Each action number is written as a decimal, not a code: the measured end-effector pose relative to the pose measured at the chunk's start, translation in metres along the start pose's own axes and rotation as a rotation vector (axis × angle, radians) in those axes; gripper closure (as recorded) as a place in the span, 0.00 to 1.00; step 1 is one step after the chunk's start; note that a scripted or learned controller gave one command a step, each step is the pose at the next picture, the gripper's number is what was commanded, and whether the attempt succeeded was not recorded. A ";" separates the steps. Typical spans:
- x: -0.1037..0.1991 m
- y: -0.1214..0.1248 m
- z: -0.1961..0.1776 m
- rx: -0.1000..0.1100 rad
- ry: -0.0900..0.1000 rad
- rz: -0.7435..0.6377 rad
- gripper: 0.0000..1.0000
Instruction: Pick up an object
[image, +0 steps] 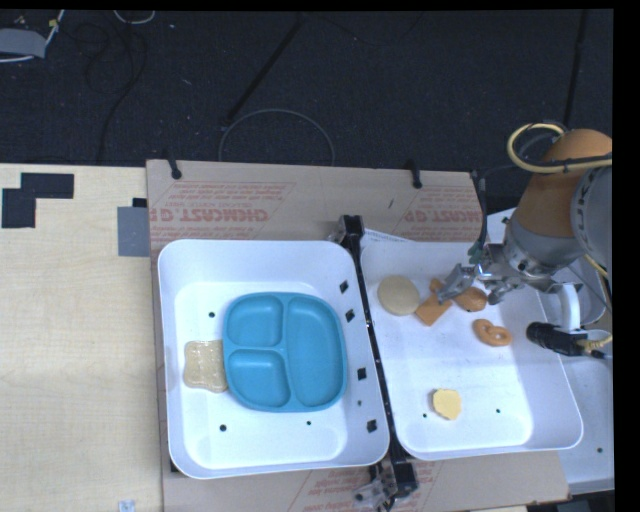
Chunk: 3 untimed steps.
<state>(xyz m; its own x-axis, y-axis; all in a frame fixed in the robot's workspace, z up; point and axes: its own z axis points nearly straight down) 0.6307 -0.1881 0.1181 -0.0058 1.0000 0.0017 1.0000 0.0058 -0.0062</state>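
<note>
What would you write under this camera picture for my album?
Robot gripper reaches among toy foods in the right bin; a blue plate waits left.

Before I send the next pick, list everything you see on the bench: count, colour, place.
left bin: 1, white, left half of bench.
right bin: 1, white, beside it on the right.
divided plate: 1, blue, three compartments, middle of left bin.
pale slice: 1, beige, touching the plate's left edge.
round disc: 1, tan, upper left of right bin.
orange pieces: a small cluster, count unclear, right of the disc at the gripper.
pretzel-like ring: 1, orange, mid-right of right bin.
yellow piece: 1, lower middle of right bin.
cardboard sheet: 1, brown, under both bins.
gripper: 1, grey, over the orange cluster.
</note>
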 end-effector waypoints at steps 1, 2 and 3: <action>0.000 0.002 0.028 -0.007 -0.002 0.000 0.00; 0.001 0.004 0.015 -0.012 0.000 -0.002 1.00; -0.006 0.004 -0.031 -0.008 -0.003 0.002 1.00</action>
<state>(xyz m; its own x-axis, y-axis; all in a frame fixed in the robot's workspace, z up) 0.6348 -0.1942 0.1491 -0.0035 1.0000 -0.0011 1.0000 0.0035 0.0020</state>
